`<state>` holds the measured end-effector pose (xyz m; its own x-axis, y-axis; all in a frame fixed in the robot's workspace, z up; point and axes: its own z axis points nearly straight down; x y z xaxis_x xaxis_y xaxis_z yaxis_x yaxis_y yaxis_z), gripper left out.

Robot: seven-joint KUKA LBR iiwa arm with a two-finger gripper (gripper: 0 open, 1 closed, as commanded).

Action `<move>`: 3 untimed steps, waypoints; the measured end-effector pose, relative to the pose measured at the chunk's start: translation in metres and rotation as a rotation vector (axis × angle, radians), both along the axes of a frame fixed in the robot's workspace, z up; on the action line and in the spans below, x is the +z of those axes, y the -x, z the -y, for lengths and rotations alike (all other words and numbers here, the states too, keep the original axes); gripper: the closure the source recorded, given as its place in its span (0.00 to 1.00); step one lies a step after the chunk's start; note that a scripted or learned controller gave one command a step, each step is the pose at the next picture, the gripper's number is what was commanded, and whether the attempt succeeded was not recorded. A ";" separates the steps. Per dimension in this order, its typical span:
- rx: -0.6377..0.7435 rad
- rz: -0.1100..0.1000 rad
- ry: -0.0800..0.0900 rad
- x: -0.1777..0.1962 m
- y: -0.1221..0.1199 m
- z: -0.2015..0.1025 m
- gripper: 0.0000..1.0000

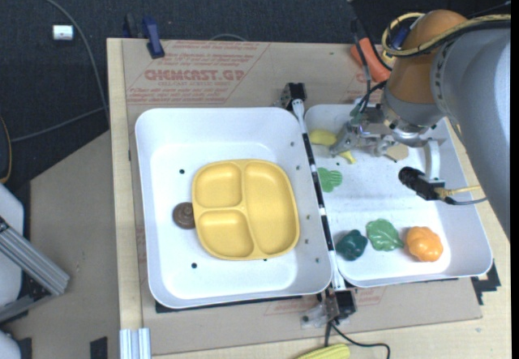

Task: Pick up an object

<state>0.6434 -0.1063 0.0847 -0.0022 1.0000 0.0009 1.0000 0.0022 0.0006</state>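
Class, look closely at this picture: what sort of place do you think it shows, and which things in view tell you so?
Probably a robotics lab test bench. A robot arm reaches over two white bins clamped side by side on a board, toy foods such as an orange one lie in the right bin, and loose cables trail across the dark carpet.

A yellow divided tray (pixel 245 209) lies in the left bin (pixel 154 138), a brown disc (pixel 184 215) touching its left edge (partly tucked under).

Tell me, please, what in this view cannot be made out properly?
- Pincer: camera view; the wrist above covers it, so its state is unreadable.
- Yellow item beside the pincer: partly hidden by it, shape unclear.
- Brown round item: partly hidden under the yellow divided plate.
- Arm: cut off at the right edge.
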 end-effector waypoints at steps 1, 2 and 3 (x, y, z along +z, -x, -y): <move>0.001 -0.001 0.002 0.010 0.000 0.001 1.00; 0.000 0.000 0.002 0.010 0.000 0.001 0.00; 0.004 -0.028 -0.007 0.001 -0.020 0.008 0.00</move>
<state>0.6630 -0.1138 0.0853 -0.0061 0.9999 0.0080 0.9996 0.0063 -0.0270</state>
